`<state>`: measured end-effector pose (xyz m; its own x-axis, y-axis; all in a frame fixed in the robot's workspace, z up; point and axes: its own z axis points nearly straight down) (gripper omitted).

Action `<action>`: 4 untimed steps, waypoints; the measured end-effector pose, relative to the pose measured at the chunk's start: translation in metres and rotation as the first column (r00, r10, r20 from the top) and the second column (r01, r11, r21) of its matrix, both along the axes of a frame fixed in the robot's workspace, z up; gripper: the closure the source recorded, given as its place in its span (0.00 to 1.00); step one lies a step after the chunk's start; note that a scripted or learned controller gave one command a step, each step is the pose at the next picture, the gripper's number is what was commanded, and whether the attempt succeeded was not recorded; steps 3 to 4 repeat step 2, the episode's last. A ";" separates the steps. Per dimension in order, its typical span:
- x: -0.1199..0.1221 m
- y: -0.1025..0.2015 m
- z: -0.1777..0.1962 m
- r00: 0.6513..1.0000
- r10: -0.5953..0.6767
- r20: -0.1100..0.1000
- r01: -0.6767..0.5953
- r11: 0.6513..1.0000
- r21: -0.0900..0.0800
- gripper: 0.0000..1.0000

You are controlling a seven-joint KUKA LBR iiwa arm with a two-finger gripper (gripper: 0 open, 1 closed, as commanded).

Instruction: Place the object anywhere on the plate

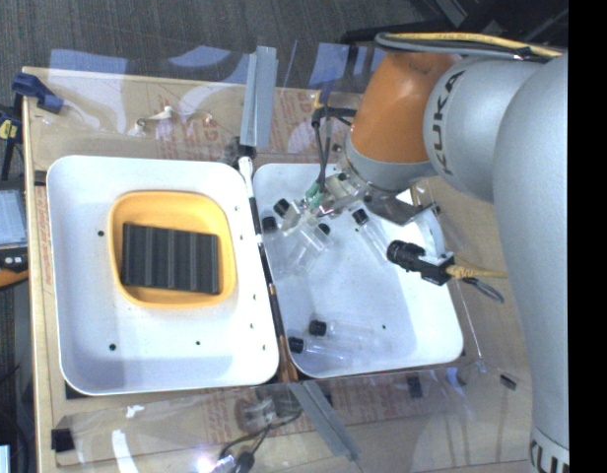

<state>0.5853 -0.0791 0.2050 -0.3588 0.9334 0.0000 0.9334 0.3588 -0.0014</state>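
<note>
Even overhead light, soft shadow beneath the arm (481, 116), mild glare on white bins (156, 363), slight softness.

Bulky grey arm (510, 136), orange wrist band, black KUKA lettering, thin cables below.

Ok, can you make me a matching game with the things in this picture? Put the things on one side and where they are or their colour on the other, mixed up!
Things:
1. plate
2. orange band
3. black grooved block
4. clear vial with a black cap

Places and colours:
A. lying on the plate
B. yellow, in the left bin
C. near the front of the right bin
D. around the arm, above the wrist

Pairs: 1-B, 2-D, 3-A, 4-C
</note>
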 end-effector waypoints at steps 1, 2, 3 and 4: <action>0.024 0.052 -0.012 0.981 0.195 0.001 -0.195 0.981 0.000 1.00; 0.024 0.052 -0.012 0.981 0.195 0.002 -0.195 0.981 -0.001 0.00; 0.024 0.052 -0.012 0.981 0.195 0.002 -0.195 0.981 -0.001 0.00; 0.024 0.052 -0.012 0.981 0.195 0.002 -0.195 0.981 -0.001 0.00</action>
